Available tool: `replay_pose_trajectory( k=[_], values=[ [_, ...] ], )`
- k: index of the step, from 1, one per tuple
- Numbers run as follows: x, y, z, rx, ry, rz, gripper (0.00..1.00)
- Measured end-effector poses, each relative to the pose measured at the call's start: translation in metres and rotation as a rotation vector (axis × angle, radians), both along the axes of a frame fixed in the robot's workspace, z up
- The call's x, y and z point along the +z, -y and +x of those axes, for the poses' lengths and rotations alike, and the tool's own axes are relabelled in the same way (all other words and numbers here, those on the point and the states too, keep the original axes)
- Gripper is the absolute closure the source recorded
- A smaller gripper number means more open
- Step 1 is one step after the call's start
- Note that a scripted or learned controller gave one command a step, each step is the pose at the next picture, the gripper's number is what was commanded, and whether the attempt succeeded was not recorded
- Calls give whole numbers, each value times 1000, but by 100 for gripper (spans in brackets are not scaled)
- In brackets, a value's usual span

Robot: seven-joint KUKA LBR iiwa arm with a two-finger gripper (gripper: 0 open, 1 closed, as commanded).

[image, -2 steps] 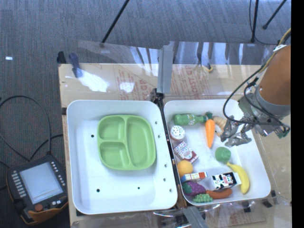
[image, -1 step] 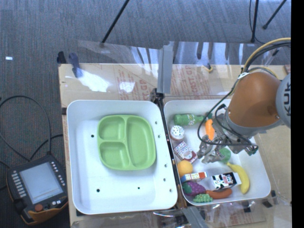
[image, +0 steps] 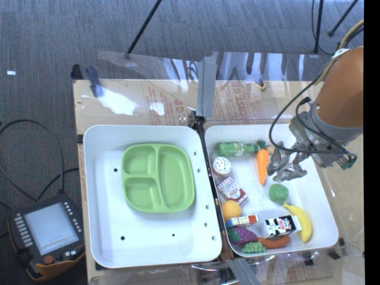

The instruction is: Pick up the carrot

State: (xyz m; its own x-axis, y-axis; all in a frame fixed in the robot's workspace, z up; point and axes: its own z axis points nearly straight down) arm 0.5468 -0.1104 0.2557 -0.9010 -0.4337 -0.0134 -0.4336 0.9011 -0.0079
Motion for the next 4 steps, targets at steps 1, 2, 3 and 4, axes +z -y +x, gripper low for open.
replay_pose_trajectory(
  k=[1,2,3,4],
  values=[
    [-103,5,-11,93,-25,6,100],
    [-171,27,-2,-5,-20,5,100],
    [-168,27,0,-4,-12,4,0],
    [-168,54,80,488,-12,1,0]
  ],
)
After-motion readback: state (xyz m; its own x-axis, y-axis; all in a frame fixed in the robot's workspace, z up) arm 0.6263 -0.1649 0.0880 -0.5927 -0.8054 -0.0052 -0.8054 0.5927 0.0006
